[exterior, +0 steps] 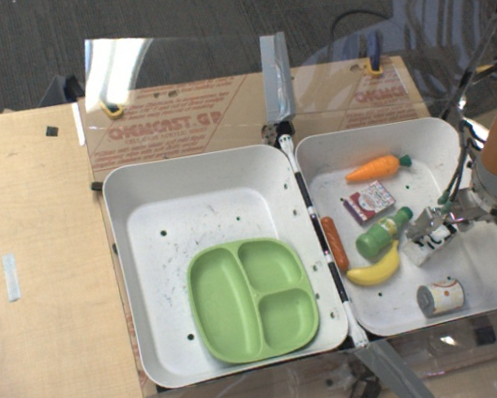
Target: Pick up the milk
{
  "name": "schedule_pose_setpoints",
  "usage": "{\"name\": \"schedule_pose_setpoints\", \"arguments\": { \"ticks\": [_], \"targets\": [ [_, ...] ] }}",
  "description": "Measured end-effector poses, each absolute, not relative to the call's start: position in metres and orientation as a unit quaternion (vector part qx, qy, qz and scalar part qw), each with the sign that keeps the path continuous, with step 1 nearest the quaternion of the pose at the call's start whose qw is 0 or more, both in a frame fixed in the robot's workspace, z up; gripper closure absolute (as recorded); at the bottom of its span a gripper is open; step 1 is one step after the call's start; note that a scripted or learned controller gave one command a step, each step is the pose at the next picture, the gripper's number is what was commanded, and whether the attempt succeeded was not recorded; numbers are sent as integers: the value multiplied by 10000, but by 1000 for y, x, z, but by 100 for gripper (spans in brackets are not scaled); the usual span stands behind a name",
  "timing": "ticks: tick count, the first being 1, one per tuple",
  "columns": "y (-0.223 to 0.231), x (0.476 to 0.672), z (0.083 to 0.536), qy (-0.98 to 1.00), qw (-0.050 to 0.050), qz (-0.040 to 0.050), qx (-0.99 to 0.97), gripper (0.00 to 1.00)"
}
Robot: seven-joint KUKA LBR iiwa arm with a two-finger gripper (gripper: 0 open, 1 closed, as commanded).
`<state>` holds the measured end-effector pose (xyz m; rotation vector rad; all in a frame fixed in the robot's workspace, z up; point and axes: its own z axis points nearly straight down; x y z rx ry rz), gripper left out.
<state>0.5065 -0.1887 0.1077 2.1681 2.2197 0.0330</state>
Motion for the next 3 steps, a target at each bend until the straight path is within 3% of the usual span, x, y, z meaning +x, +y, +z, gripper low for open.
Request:
{"name": "schedule_pose_setpoints", "arguments": {
  "ticks": [2,3],
  "targets": [
    [-180,490,107,7172,201,91,6965,0],
    [-184,491,107,7243,171,108,6892,0]
  ]
}}
